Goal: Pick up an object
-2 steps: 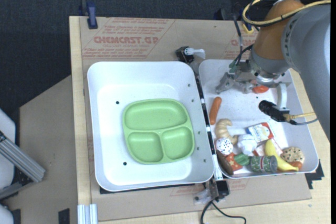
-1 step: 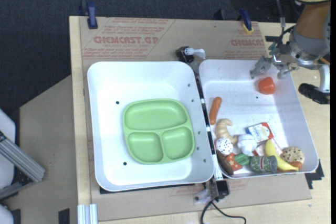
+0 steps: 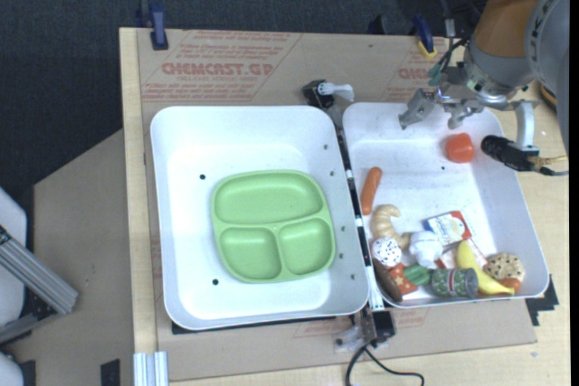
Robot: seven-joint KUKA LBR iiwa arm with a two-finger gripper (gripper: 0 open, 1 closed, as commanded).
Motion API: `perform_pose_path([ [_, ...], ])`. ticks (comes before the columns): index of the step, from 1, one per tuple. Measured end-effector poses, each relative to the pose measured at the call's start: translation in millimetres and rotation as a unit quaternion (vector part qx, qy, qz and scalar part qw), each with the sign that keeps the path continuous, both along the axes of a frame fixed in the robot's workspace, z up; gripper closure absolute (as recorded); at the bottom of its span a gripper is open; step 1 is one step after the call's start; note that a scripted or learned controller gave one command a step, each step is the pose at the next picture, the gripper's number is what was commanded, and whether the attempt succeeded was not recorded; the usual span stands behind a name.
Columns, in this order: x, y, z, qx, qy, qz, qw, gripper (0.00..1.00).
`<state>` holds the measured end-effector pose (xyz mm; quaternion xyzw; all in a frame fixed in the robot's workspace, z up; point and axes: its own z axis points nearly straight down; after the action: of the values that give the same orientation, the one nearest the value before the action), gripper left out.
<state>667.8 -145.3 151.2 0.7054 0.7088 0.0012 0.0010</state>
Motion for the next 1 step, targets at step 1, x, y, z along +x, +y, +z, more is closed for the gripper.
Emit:
perform_pose_path([
  [1,-74.6,-48.4,16.5,0.0009,0.004,-0.005,1.0,0.0],
])
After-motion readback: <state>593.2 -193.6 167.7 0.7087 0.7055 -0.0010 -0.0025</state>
